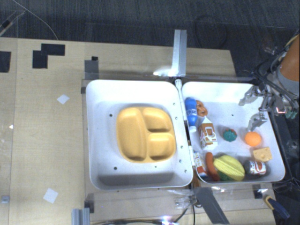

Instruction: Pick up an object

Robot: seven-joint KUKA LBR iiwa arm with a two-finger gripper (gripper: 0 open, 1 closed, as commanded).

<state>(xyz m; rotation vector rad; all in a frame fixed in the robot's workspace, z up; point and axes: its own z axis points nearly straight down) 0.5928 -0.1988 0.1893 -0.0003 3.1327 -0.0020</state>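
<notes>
the gripper (pixel 253 110) hangs at the right of the frame over the right bin (pixel 220 93), its two fingers spread apart with nothing between them. one fingertip (pixel 257 122) sits just above the orange ball (pixel 253 138), the nearest thing and the likely target. the ball looks light, smooth and round, so it may roll or squirt out; closing across its middle seems safest. just below it lies a yellow cheese wedge (pixel 262 153), then a small can (pixel 257 168). to the left are a teal ball (pixel 229 135), a corn cob (pixel 229 167), a carton (pixel 207 135) and a blue bottle (pixel 190 109). the left bin (pixel 101 139) holds a yellow divided tray (pixel 145 133).
</notes>
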